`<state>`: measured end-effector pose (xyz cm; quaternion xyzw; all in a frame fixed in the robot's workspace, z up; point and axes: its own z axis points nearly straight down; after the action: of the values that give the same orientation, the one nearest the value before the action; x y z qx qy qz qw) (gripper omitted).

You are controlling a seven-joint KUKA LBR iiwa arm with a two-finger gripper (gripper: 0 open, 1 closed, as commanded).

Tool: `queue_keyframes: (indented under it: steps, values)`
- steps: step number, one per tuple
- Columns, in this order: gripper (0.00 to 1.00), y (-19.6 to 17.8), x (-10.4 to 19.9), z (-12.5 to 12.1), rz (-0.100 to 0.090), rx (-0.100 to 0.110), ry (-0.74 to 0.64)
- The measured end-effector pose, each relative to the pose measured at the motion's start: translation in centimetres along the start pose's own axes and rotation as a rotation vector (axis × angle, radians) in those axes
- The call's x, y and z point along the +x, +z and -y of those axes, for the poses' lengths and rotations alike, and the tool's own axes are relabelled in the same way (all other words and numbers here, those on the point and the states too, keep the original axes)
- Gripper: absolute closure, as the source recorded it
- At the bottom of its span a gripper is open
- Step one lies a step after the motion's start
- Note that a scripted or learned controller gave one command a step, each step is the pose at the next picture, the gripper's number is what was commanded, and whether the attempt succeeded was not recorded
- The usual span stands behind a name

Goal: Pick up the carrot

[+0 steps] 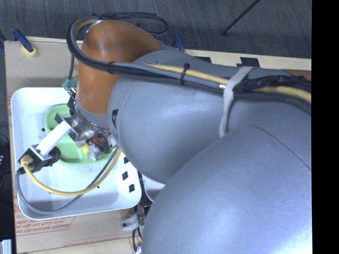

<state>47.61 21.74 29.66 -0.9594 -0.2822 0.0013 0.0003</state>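
Carrot: not positively identified. A small orange-brown patch [98, 139] shows directly under the end effector [93, 144], at the right edge of a green dish [55, 118]. Whether that patch is the carrot cannot be told, as the metal parts around it hide most of it. A small yellow spot sits just beside it on the dish.

End effector: positioned low over the right part of the green dish, inside the left bin [21, 97]. Whether it is spread, pressed together or pinching anything cannot be told from this angle.

Attached hardware: a white bracket [55, 137] runs from the wrist down and to the left across the dish, ending in a black connector [30, 161]. A yellow cable [59, 191] loops from that connector along the bin floor and rises back toward the wrist. A black cable runs beside it.

Arm: the orange band [113, 56] stands above the wrist at the bin's upper right. The grey arm [212, 157] extends from there to the right and lower edges of the view, covering most of the bench [47, 224]. A black hose curls over the band. A yellow line and a dark line run along the arm's upper side, bound by a white strap [233, 96].

Surroundings: the left bin rests on the brown bench. A blue clamp [24, 41] grips the bench's far edge at upper left. Dark carpet [212, 9] lies beyond the bench.
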Motion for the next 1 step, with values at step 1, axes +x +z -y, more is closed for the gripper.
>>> queue_keyframes:
  steps: [1]
  values:
    - [1.00, 8.32, 1.03, -1.67, 0.004, 0.001, 0.185]
